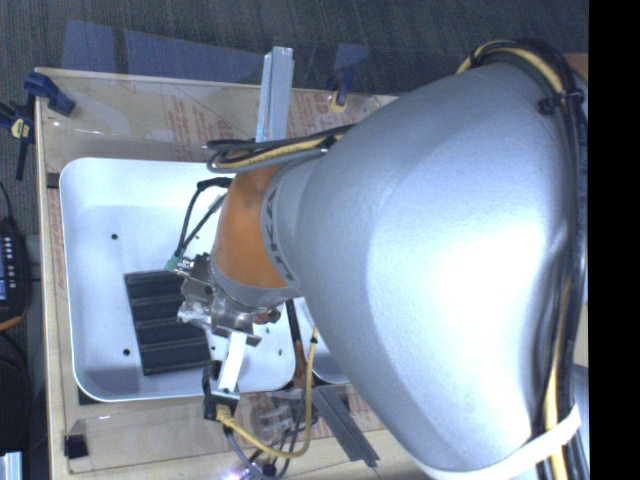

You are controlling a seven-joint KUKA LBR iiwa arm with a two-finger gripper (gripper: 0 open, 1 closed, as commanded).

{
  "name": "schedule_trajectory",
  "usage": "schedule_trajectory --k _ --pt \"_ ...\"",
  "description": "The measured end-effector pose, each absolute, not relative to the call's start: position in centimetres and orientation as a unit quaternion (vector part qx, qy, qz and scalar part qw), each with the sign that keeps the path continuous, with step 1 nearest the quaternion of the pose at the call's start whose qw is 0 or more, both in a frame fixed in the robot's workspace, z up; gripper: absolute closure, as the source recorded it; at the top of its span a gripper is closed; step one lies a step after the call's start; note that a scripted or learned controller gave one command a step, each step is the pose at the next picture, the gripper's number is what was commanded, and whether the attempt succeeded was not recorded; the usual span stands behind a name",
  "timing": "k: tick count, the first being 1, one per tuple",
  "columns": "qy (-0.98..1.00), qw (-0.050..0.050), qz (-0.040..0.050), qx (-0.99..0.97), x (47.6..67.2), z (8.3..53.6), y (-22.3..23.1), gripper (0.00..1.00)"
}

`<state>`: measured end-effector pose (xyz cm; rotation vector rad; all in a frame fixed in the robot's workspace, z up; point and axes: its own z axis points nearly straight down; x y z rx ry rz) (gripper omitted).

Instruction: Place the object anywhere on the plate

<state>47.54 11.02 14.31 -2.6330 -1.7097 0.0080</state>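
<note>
One loose thing lies in the white bin (90,198) that takes up the left of the frame: a black ribbed slab (160,323), flat on the bin floor toward the lower left and set at a slight slant. I cannot tell whether this slab is the object to be moved or serves as the plate.

Much of the centre and right of the frame is covered by the grey arm (450,268). Its orange band (240,238) sits just above the claw (215,308), which hangs over the slab's right edge, touching it or just above it; from this angle I cannot say which. The wrist hides the underside, so whether the claw is open, closed or gripping anything cannot be told.

A sliver of the second bin (328,366) shows under the arm at lower centre, and what it holds is hidden.

Judging from how things lie, the task looks to be at the pick-up stage at most. The slab rests on the bin floor, not raised. A firm grip, the carry and the set-down on the plate all appear to remain.
</note>
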Motion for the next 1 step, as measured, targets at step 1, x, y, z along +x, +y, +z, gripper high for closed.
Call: schedule_trajectory --k 1 --pt "-0.652 0.001 0.0004 -0.759 48.83 25.85 11.89 1.00"
